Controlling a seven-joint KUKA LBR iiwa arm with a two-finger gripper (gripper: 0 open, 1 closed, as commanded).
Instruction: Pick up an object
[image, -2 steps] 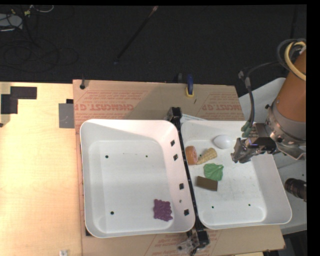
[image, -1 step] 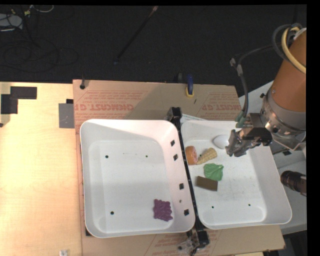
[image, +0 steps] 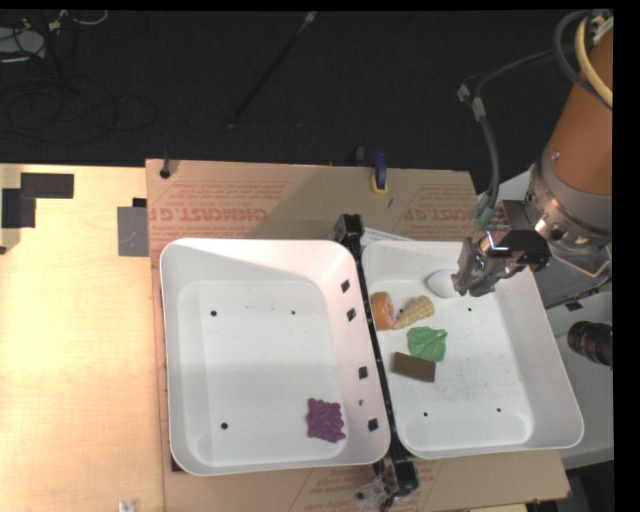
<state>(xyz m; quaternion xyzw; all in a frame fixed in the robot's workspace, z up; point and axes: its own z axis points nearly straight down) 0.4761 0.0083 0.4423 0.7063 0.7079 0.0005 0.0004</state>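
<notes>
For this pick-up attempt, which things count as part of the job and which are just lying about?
Job:
tool
white piece beside it
orange item
cone-shaped piece
green item
brown block
purple cluster

Lying about:
blue clamp
cardboard sheet

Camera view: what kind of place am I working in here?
Most likely a robotics lab test bench: two shallow white bins clipped together on a cardboard sheet, small toy-like items such as a purple cluster and a green piece, and loose cables on the dark floor behind.
</notes>
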